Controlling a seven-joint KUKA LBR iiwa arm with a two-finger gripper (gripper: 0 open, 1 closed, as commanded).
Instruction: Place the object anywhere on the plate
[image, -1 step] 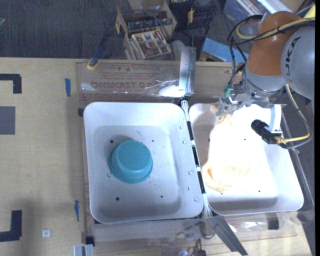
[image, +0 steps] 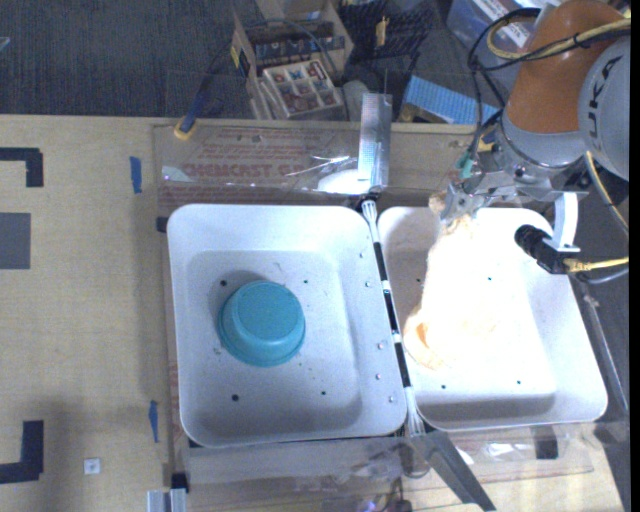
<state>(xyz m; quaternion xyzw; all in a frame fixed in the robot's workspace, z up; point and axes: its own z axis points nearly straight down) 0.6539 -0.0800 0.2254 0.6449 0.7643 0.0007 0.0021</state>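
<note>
Object: the likeliest candidate is a faint orange patch (image: 420, 338) on the floor of the right bin (image: 580, 395), close to that bin's left wall and about midway between its far and near ends. Strong glare washes out most of this bin's floor, so the patch has no clear outline. Its long axis and which way it points cannot be told. Plate (image: 262, 322): round, teal-blue, with raised sides, sitting in the left bin (image: 190, 250) a little left of centre and towards the near half. It is well apart from the orange patch, with the two bin walls between them. Nothing lies on the plate. Gripper (image: 455, 207): at the far edge of the right bin, near its far-left corner, well apart from the patch and farther still from the plate. Whether it is released or clenched cannot be told, since glare and wrist hardware obscure the tip; no item can be seen in its grasp. The grey arm with its orange band (image: 560, 50) comes in from the far right. A black cylindrical fitting (image: 540, 250) juts over the right bin's right side. A clear plastic sheet (image: 260, 165) lies on the wooden bench (image: 80, 350) just beyond the bins.
</note>
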